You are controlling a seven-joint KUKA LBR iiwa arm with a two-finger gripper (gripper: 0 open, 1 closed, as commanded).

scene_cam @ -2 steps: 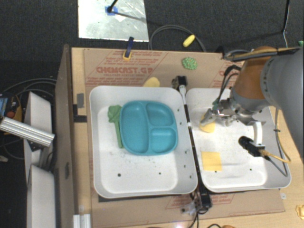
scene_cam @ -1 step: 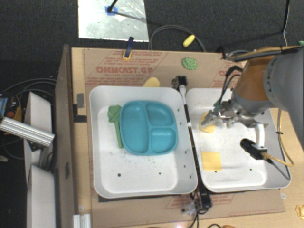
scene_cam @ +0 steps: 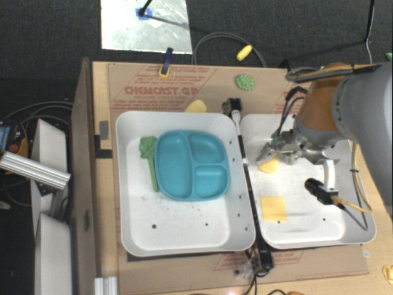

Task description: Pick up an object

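Grey, rounded arm point(scene_cam: 363, 100) with a smooth, slightly glossy casing, bulky near the frame's right side. Orange band point(scene_cam: 319, 110) above the wrist, curved like a collar and darker where shaded. Dark thin cables looping beside the band toward the wrist. Metallic, silver-grey gripper point(scene_cam: 274, 152) assembly under the wrist, angular and small against the thick arm, with pale highlights on its blocky parts. Finer details such as screws or markings too blurred to tell.

A grey robot arm point(scene_cam: 344, 112) lowers its gripper point(scene_cam: 274, 154) onto a yellow object point(scene_cam: 268, 165) in the right bin point(scene_cam: 307, 233); a blue divided plate point(scene_cam: 191, 165) fills the left bin point(scene_cam: 184, 229).
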